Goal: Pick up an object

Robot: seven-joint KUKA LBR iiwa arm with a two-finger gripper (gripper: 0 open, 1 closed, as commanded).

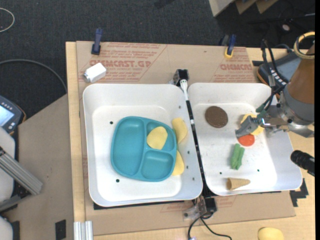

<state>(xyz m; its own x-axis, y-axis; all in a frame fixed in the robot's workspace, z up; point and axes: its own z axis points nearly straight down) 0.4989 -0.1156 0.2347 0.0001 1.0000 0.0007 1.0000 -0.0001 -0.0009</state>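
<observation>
In the right bin (pixel 280 184), my gripper (pixel 246 128) reaches in from the right and hangs low over the bin's middle. A small red round object (pixel 247 140) lies just below its tip. A yellow piece (pixel 248 118) peeks out at its upper side, partly hidden by the gripper. A green stick-shaped object (pixel 237 156) lies a little further toward the front. A brown disc (pixel 216 116) sits to the left of the gripper, apart from it. A tan cone (pixel 238 183) rests near the bin's front wall.
The left bin (pixel 95 134) holds a blue divided plate (pixel 132 149) with a yellow piece (pixel 157 137) on it and yellow pieces (pixel 180 129) along its right side. A black bar (pixel 192 134) separates the bins. A white clip (pixel 95 72) lies at the back left.
</observation>
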